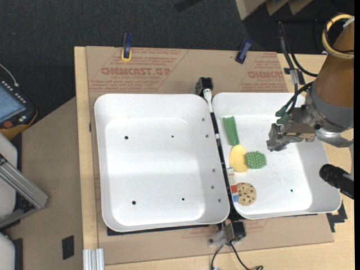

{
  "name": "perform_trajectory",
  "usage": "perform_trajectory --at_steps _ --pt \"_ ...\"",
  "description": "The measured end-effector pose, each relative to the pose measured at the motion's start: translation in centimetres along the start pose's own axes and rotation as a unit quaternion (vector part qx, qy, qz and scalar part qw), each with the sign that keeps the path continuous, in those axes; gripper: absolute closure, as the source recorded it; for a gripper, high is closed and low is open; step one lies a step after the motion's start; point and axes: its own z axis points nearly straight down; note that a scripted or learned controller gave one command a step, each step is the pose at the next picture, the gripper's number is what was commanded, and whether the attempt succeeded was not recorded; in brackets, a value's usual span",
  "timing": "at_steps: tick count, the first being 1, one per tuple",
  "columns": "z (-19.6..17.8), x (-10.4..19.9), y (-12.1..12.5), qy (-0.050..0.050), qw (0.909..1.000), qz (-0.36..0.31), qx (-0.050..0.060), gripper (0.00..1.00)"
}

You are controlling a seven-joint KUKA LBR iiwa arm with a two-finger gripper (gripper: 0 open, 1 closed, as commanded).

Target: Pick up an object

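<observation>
Currently:
Arm: reaches in from the right, over the right bin (292, 198).
Gripper (274, 145): above the bin floor; finger opening cannot be told; nothing seen between the fingers.
Objects: green block (230, 130), yellow piece (238, 158), green knobbly piece (256, 160), cookie (246, 193).
Relation: all lie left of the gripper, near the bin's left wall; green knobbly piece nearest, apart from it.
</observation>
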Motion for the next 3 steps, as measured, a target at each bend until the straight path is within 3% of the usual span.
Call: perform_trajectory --at_steps 1,2,3 --pt "4.6 2.3 0.2 0.0 1.0 -0.002 0.0 1.0" --pt "2.1 4.2 4.0 -0.001 1.0 -0.003 -0.006 1.0" --pt "0.5 -3.1 0.0 -0.002 1.0 0.003 -0.003 1.0"
